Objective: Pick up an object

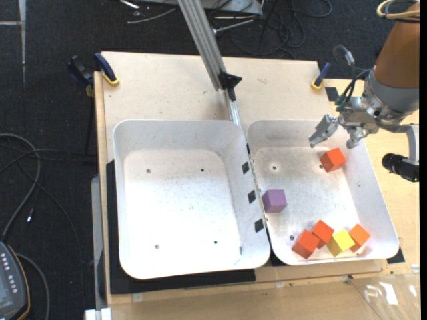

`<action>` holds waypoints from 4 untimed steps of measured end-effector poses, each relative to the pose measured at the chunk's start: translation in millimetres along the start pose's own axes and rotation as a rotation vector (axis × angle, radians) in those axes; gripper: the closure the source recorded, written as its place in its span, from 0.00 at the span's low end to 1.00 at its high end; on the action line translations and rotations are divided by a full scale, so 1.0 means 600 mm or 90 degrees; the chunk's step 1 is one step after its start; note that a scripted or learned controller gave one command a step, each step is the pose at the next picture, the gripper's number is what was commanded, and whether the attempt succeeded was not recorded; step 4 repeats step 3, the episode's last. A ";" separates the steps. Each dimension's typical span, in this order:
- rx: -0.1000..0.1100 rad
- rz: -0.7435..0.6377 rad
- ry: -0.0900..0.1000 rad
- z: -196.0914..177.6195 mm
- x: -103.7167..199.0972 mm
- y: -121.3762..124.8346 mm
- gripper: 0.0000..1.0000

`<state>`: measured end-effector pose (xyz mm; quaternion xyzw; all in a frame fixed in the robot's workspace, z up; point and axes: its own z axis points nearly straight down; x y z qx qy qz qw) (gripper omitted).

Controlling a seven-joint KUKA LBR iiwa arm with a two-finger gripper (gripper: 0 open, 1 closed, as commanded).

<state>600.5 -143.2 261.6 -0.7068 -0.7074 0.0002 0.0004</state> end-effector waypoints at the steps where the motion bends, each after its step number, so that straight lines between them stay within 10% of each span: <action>1: -0.005 -0.002 -0.001 -0.099 0.023 -0.064 0.00; 2: 0.005 0.007 0.000 0.040 -0.089 -0.165 0.00; 3: -0.002 -0.002 -0.001 0.281 -0.092 -0.051 0.00; 4: -0.002 -0.002 -0.001 0.281 -0.092 -0.051 0.00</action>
